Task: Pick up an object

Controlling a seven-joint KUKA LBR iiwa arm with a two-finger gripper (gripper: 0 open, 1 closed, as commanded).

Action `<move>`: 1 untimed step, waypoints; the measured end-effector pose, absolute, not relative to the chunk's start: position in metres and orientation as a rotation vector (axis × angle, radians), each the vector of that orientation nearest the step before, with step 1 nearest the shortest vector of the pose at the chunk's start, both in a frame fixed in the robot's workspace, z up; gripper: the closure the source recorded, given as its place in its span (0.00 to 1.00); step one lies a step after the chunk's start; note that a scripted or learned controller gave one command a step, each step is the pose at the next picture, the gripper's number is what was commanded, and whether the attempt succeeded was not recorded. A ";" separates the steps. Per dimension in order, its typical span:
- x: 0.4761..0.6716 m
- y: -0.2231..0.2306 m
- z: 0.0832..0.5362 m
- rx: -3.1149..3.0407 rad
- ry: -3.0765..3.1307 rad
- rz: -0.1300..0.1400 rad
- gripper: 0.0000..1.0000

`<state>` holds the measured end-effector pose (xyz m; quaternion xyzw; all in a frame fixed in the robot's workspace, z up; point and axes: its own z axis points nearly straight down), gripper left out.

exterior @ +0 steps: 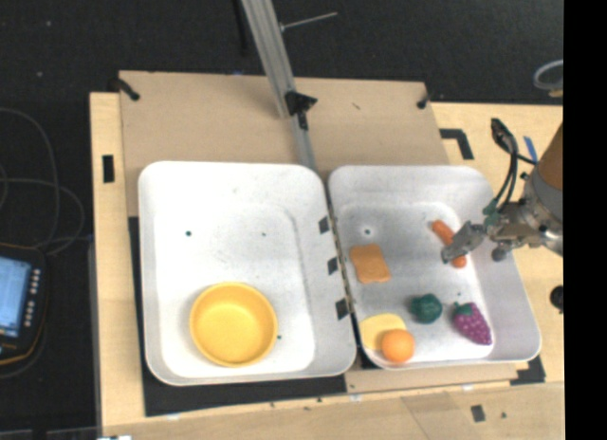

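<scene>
The jaws point(462, 247) are seen low over the right-hand bin point(417, 187), at its far-right side, directly above a small orange carrot-like piece point(443, 231) that lies on the bin floor. How far the jaws stand apart cannot be told at this slant, and nothing can be seen held between them; the carrot piece appears to rest on the bin, partly covered by the grey metal of the tool. The step in hand is judged to be the approach or descent for a grasp, with the carrot piece as the likely target. Other candidates are laid out around the jaws: a tan sponge-like block point(369, 264) well to their left, a dark green item point(426, 308) just below and slightly left, a purple bunch of grapes point(471, 322) below, and an orange fruit point(397, 344) resting against a pale yellow piece point(379, 324) further down and to the left. A yellow bowl point(233, 323) is seen in the left-hand bin point(228, 192), well apart from the jaws. For the next move, the jaws would need to be centred across the carrot's narrow width, brought down to the bin floor, then closed and lifted straight up; a slip is judged likely, since the piece is small and rounded.
</scene>
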<state>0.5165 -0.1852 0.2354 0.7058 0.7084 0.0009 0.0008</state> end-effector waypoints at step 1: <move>0.517 -0.185 0.236 2.217 2.224 0.003 0.00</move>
